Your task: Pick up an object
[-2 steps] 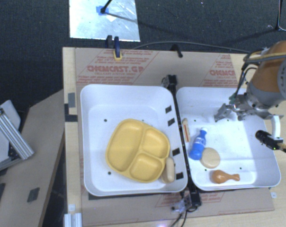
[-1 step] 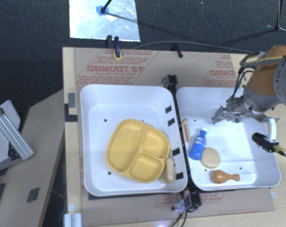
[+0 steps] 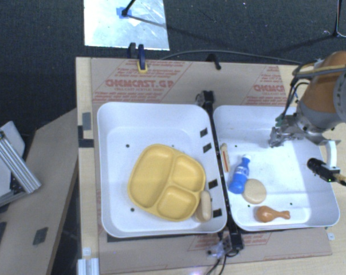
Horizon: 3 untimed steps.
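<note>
Looking down on both bins at slant; left bin (image 3: 113,125) holds yellow divided tray (image 3: 166,182), beige piece (image 3: 204,205) wedged at its corner; right bin (image 3: 327,208) holds blue bottle (image 3: 239,175), round tan disc (image 3: 254,191), orange drumstick toy (image 3: 271,213), thin stick (image 3: 224,156) along divider; gripper (image 3: 282,135) poised over right bin's far side, well apart from cluster, likely staging for descent; grip state: cannot tell.

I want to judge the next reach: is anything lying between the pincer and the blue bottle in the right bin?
Nothing visible does. The pincer hangs over the right bin's far side, and bare white floor lies between it and the blue bottle. The round beige piece and the drumstick lie beyond the bottle.
</note>
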Available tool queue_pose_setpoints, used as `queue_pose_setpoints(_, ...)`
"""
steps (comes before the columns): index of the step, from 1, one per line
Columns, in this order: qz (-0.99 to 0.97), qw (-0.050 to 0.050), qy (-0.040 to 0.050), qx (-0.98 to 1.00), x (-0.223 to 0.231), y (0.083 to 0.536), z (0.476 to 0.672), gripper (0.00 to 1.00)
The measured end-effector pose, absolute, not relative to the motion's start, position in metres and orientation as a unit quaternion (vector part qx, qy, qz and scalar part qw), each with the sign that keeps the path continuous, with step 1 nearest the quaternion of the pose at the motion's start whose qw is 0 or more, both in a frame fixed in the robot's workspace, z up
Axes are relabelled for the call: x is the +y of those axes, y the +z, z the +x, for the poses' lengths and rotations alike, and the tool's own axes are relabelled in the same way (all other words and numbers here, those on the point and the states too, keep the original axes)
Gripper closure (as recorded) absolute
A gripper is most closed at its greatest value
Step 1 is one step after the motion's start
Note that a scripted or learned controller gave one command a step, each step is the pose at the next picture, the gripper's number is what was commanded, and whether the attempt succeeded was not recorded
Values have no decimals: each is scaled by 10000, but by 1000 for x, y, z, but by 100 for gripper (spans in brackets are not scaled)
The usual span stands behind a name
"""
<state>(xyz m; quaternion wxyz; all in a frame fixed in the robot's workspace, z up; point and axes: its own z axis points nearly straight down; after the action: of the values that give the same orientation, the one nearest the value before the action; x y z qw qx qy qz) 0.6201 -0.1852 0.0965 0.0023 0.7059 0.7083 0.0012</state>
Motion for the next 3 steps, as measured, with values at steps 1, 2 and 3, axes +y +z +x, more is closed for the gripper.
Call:
queue_pose_setpoints(1, 7052, 31, 19, 7090, -182, 145, 630, 100)
queue_pose_setpoints(2, 7052, 34, 17, 7090, -189, 193, 636, 100)
queue_pose_setpoints(3, 7047, 37, 22, 7095, -183, 256, 636, 100)
